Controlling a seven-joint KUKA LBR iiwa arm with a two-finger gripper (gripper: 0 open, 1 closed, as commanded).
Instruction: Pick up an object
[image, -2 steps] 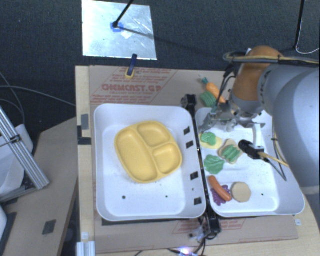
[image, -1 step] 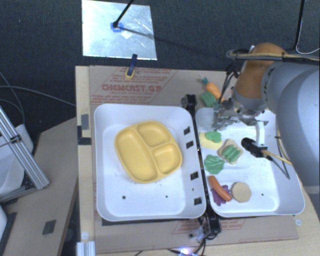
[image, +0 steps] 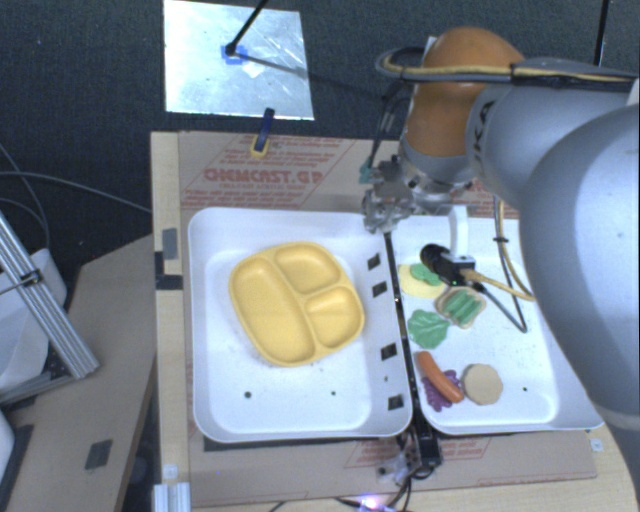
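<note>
The left bin (image: 200, 330) holds a yellow divided plate (image: 296, 300) toward 10 o'clock, with bare floor along its 6 o'clock edge. In the right bin (image: 540, 395), the toys crowd the 9 o'clock wall: green leaf (image: 428, 327), orange carrot (image: 438, 378), tan disc (image: 482, 384). Its floor is bare toward 4 o'clock. The arm (image: 560, 150) slants in from 2 o'clock. The gripper (image: 382, 218) hangs at the divider's 12 o'clock end, apart from the toys; whether it is spread or closed cannot be told.
</note>
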